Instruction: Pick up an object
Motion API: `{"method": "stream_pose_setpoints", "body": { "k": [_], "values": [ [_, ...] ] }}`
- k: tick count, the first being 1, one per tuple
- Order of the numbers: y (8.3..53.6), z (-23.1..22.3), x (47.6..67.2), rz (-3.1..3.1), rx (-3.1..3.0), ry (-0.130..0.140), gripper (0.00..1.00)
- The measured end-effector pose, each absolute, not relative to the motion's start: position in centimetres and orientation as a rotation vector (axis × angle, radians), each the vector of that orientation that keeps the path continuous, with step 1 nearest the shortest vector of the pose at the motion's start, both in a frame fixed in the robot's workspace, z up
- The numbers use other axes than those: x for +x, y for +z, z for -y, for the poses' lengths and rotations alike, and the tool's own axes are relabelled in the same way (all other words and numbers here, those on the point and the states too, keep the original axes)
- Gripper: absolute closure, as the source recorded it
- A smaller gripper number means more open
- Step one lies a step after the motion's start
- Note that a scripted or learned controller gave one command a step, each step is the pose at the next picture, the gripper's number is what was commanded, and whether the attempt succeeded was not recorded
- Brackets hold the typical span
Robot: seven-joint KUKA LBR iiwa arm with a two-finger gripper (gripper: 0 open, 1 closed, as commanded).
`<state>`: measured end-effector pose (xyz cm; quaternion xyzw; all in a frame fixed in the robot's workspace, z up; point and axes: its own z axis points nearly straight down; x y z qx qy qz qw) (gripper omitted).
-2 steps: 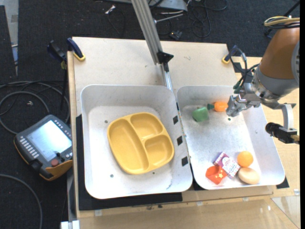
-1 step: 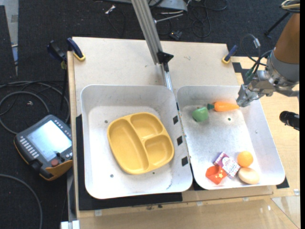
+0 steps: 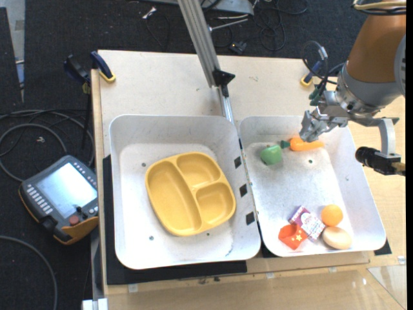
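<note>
My gripper (image 3: 310, 132) hangs over the far part of the right bin (image 3: 361, 192), just above the orange carrot (image 3: 304, 144) that lies there with its green top pointing left. A green apple-like toy (image 3: 271, 154) sits left of the carrot. At the bin's near right corner lie an orange ball (image 3: 332, 214), a beige egg-shaped piece (image 3: 337, 237), a pink and white packet (image 3: 307, 222) and a red piece (image 3: 292, 236). The carrot rests on the bin floor, apart from the fingers.
The left bin (image 3: 122, 173) holds a yellow divided plate (image 3: 190, 192). A metal pole (image 3: 200, 34) slants down to the bins' shared far edge. A teach pendant (image 3: 59, 199) lies on the floor at left.
</note>
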<state>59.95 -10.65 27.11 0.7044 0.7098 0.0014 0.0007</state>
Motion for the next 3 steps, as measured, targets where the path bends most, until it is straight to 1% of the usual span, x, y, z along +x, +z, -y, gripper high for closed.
{"method": "stream_pose_setpoints", "body": {
  "k": [1,3],
  "values": [
    [25.2,5.4,60.3,-2.232,2.215,0.000,1.00],
    [23.2,-6.7,61.7,-2.232,2.212,0.003,1.00]
  ]
}}
